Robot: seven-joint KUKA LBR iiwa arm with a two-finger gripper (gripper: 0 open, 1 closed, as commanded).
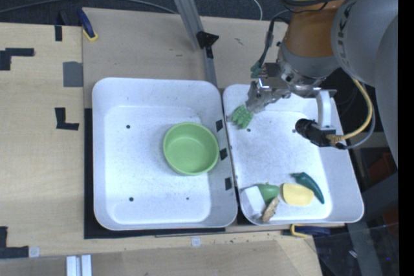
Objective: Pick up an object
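My gripper (250,108) hangs over the far left corner of the right bin (336,168), its fingers pointing down and to the left. A small green ribbed object (242,117) sits at the fingertips, pinched between them, close to the wall between the two bins. The grey arm with its orange band (320,10) comes in from the upper right.
A green bowl (190,148) stands in the middle of the left bin (113,139). At the right bin's near edge lie a green piece (268,191), a yellow object (297,194), a teal object (310,185) and a tan stick (270,209). A slanted grey pole (187,3) rises behind the bins.
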